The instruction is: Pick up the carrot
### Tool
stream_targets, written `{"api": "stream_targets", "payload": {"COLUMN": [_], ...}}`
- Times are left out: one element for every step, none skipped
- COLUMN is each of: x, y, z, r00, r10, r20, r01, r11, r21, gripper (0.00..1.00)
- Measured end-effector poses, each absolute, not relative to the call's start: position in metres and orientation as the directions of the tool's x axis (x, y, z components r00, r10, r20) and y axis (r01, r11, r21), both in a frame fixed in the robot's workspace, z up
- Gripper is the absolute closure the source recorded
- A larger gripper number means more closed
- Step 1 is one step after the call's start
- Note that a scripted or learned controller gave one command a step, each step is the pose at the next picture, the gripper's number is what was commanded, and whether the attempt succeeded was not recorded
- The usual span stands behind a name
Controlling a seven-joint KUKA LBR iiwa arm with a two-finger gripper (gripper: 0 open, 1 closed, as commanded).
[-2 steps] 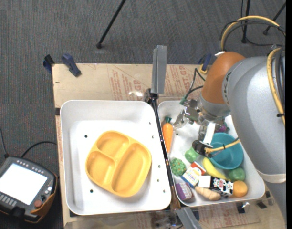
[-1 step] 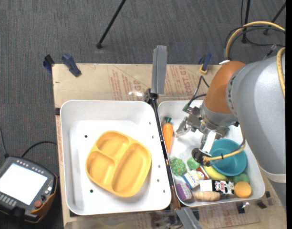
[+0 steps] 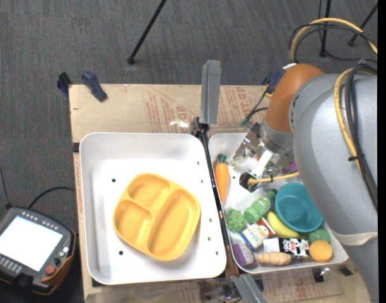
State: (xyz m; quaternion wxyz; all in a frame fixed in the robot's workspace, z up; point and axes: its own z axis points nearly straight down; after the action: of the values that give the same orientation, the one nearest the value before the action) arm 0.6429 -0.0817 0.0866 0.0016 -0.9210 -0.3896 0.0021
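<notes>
Clutter crowds the near end of the right bin (image 3: 231, 145): a purple piece (image 3: 243, 255), a pale bread-like piece (image 3: 274, 258), a black-and-white carton (image 3: 298, 247) and an orange ball (image 3: 320, 251) lie along its near edge. Just beyond them are a banana (image 3: 280, 224), a teal bowl (image 3: 299, 207), a knobbly green piece (image 3: 236, 219) and a green bottle shape (image 3: 258, 208). Farther back lies the carrot (image 3: 222, 180), lengthwise against the bin's left wall, leafy end toward the far edge and tip close to the knobbly green piece. The gripper (image 3: 254, 160) is beside it, nearer the bin's middle and apart from the carrot. Whether it is spread or closed cannot be told, and nothing shows as held. The wall looks like the main hazard: with the carrot pressed to it, there may be no room on that side. A descent could then strike the rim or only nudge the carrot along. The smooth, tapered body could also squirt out of a grip taken near the thin end. A low approach from the near side risks catching the green pieces.
</notes>
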Motion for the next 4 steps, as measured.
{"api": "stream_targets", "payload": {"x": [0.642,0.609,0.637,0.559], "y": [-0.079,-0.081,-0.202,-0.198], "z": [0.095,0.187,0.21,0.148], "r00": [0.689,0.529,0.552,0.574], "r10": [0.725,0.849,0.834,0.819], "r20": [-0.006,-0.001,-0.001,-0.004], "r01": [0.725,0.849,0.834,0.818], "r11": [-0.689,-0.529,-0.552,-0.574], "r21": [-0.009,-0.003,-0.003,-0.012], "gripper": [1.0,1.0,1.0,1.0]}}
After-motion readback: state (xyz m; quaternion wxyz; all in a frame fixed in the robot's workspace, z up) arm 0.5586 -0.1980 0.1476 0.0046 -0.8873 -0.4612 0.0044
